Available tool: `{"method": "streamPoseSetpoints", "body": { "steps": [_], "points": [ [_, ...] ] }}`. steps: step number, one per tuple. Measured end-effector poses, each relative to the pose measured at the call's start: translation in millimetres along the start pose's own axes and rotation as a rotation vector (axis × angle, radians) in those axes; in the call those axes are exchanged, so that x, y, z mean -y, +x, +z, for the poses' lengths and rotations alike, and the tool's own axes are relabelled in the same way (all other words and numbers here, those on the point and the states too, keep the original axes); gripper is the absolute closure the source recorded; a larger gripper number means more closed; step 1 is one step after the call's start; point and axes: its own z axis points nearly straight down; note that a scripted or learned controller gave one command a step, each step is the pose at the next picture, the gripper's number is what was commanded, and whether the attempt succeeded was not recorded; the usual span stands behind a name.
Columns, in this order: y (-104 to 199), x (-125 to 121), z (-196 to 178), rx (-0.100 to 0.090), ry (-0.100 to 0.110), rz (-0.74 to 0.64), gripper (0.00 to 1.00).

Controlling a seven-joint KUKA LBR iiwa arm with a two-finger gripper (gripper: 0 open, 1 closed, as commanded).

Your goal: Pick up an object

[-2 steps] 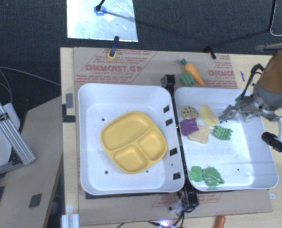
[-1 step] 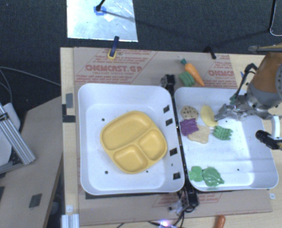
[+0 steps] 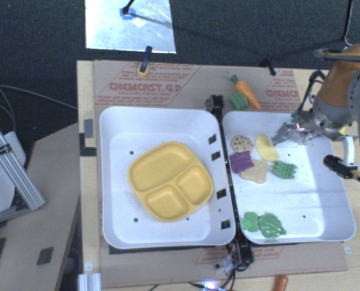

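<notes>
The right bin (image 3: 334, 208) holds several toy foods: a cookie (image 3: 241, 143), a pale yellow piece (image 3: 266, 148), a purple piece (image 3: 241, 161), a beige piece (image 3: 255, 173), a small green piece (image 3: 284, 170) and a larger green leafy piece (image 3: 263, 224). My gripper (image 3: 286, 133) reaches in from the right and hovers over the bin's upper part, just right of the pale yellow piece. Nothing shows between its fingers.
The left bin (image 3: 116, 132) holds a yellow divided plate (image 3: 170, 179). A toy carrot (image 3: 247, 93) and a green piece (image 3: 238, 101) lie on the cardboard behind the bins. A blue and yellow tool (image 3: 146, 60) lies at the back.
</notes>
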Motion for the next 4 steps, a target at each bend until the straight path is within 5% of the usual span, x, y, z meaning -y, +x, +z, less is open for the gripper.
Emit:
{"method": "streamPoseSetpoints", "body": {
  "steps": [1, 3, 4],
  "points": [
    [54.6, -15.5, 0.3, -0.003, 0.001, -0.004, 0.0],
    [12.2, -14.6, -34.2, 0.001, 0.0, 0.005, 0.0],
    [0.2, -13.2, 1.8, -0.004, 0.008, 0.005, 0.0]
  ]
}}
